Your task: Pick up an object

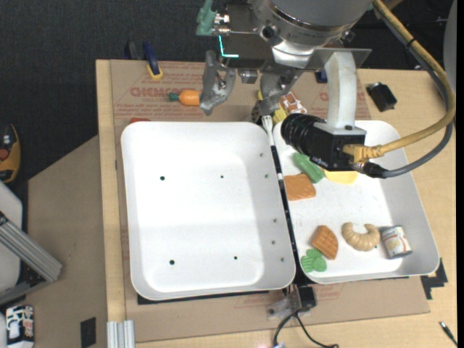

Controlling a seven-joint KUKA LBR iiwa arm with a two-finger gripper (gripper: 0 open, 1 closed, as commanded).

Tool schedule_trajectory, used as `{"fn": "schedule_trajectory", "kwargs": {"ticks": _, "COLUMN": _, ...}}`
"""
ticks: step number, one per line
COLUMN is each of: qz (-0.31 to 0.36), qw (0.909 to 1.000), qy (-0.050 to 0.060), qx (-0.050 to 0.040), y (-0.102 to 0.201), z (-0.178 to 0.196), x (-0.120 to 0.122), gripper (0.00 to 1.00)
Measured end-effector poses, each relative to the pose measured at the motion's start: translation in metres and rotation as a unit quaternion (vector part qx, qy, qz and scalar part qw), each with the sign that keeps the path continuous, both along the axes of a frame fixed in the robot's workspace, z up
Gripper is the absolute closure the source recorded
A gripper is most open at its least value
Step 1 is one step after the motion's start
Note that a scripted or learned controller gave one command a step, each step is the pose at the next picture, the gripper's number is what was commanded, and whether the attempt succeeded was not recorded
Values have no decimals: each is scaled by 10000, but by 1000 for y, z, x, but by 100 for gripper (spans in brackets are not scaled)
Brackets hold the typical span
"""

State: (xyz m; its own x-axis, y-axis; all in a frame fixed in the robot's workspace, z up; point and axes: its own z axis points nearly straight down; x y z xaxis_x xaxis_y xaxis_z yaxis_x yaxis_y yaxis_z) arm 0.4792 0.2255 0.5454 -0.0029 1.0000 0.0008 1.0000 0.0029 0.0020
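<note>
While the grey arm (312,6) with its orange band hangs over the far side of the bench, the largest flat surface below it is a brown cardboard sheet (109,194) with red print. It carries two shallow bins of smooth white plastic with rounded corners.

1. The left bin (196,216) has four small dark dots on its floor.
2. The right bin (395,194) touches it along one long edge.

The gripper (235,106) is above the cardboard, just beyond the far rims. Its two grey metal fingers stand spread, with bare cardboard between them.

Objects, counted:
- One pale, ridged croissant (361,236), curved, near the front of the right bin.
- One flat orange slab (299,188), roughly square, by the shared wall.
- One yellow piece (344,177), partly hidden.
- One orange grid-textured wedge (325,242).
- One small can (396,241), lying tilted just beside the croissant.
- Two green pieces: a stick (310,170) and a leafy shape (313,262).
- One carrot (188,98), orange with a green top, on the cardboard just left of the left finger.
- One small orange-and-white item (291,107), just right of the right finger at the right bin's far left corner. Whether it lies inside the rim cannot be told.

All other bin objects lie nearer the camera, well apart from the fingers.
</note>
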Motion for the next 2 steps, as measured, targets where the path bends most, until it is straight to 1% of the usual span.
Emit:
{"fn": "schedule_trajectory", "kwargs": {"ticks": 1, "qz": 8, "qw": 10000, "qy": -19, "qx": 9, "y": 1, "z": 11, "x": 0, "gripper": 100}}
{"fn": "schedule_trajectory", "kwargs": {"ticks": 2, "qz": 7, "qw": 10000, "qy": -13, "qx": 4, "y": 1, "z": 10, "x": 0, "gripper": 0}}
